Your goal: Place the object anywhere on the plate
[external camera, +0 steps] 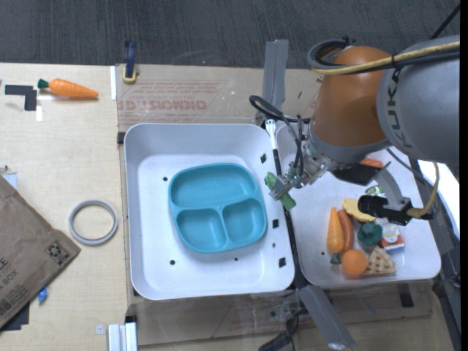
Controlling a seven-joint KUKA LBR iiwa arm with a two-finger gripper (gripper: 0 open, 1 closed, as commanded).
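1. The gripper (284, 189) hangs over the seam between the white bins, fingers closed on a small green object (280, 191).
2. The smooth turquoise three-compartment plate (217, 207) lies in the left bin (146, 218).

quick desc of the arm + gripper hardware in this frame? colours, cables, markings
Grey KUKA arm with a glossy orange domed band above the wrist; dark "KU" lettering shows on the grey shell. A yellow cable runs across the top, and thin black cables loop down to the small metal two-finger gripper.
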